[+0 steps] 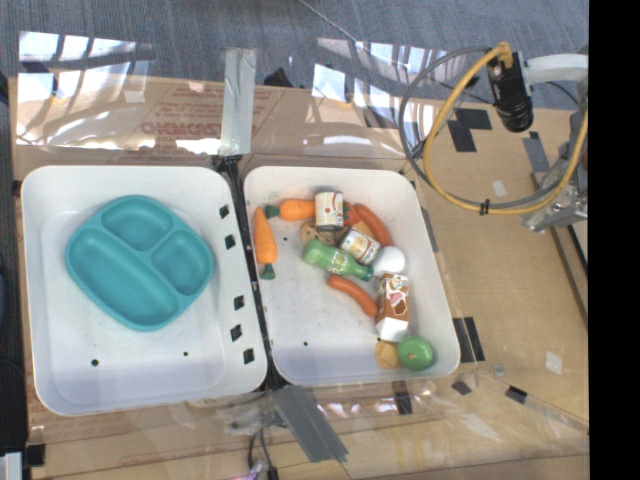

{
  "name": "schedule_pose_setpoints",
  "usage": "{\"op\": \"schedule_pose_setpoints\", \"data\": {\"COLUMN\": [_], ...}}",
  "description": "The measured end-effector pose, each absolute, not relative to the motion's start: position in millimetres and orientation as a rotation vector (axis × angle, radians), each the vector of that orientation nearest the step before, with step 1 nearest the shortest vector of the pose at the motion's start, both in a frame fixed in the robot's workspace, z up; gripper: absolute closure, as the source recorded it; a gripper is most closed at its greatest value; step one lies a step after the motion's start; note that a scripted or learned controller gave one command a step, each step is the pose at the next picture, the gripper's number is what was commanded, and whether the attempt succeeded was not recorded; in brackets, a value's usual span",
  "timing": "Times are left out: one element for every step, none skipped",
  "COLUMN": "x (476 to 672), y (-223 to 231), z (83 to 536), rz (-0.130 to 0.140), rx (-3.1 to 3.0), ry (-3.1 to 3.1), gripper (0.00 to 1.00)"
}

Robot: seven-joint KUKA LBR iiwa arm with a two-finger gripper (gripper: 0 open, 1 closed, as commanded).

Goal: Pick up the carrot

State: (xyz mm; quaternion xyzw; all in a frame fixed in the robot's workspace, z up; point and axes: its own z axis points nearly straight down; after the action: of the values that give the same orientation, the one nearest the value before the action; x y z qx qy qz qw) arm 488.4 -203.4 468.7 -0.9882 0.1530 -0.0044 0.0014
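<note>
Carrot [264, 240] hugs the right bin's [425, 228] left wall, inviting a scrape; end effector state: cannot tell.

Yellow cable loops [455, 158], black cylindrical fitting [513, 103], white arm seg. [555, 66]

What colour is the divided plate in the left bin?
The divided plate is teal, a blue-green, seen clearly in the camera view.

Overhead slanted view of both bins [40, 268]
</note>
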Motion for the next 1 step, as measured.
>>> {"op": "schedule_pose_setpoints", "data": {"x": [543.6], "y": [-208.9], "z": [492.2], "rz": [-0.009], "rx": [-3.121], "ry": [0.306], "gripper": [1.0]}}
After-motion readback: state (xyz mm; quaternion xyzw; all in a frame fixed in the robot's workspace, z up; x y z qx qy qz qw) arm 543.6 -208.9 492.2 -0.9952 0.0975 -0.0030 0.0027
